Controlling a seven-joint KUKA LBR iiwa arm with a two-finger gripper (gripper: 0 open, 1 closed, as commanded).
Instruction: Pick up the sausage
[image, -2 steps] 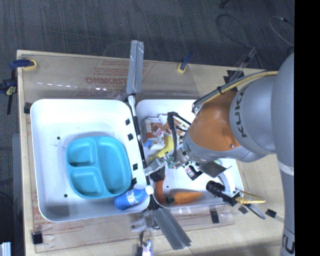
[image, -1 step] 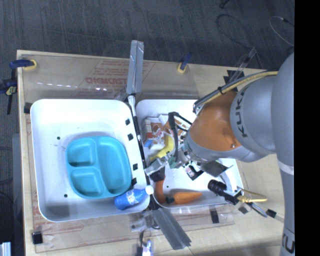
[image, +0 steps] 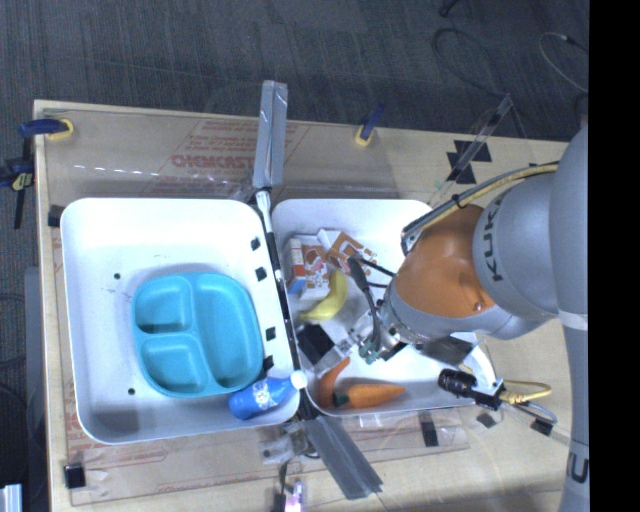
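Note:
A short reddish-brown sausage lies tilted near the front left corner of the right bin, just above an orange carrot. My gripper reaches down into this bin from the right. Its dark tip sits just up and left of the sausage, between it and a yellow banana. The grey and orange wrist covers much of the bin's right half. I see nothing gripped.
A printed carton lies at the back of the right bin. The left bin holds a blue divided plate. A blue bottle rests at the front, against the wall between the bins.

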